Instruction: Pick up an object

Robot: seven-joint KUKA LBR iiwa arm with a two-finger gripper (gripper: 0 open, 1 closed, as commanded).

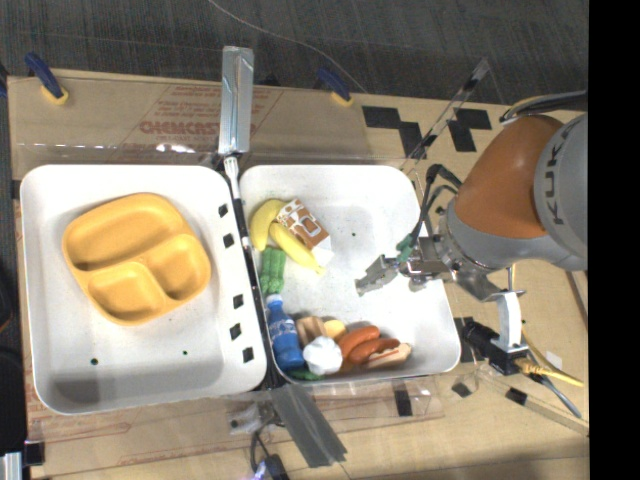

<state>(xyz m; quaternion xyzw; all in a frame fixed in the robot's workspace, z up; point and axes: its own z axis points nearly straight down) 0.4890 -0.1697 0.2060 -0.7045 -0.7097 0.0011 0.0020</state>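
Tool (372, 278) over bare floor of right bin (350, 183), fingers parted, nothing between them; no pick made yet. Left bin (40, 368) holds yellow divided tray (135, 256). Candidates lie along right bin's left and near walls: banana (270, 230), blue bottle (283, 338), hot dog (375, 348). Approach, closure, lift remain.
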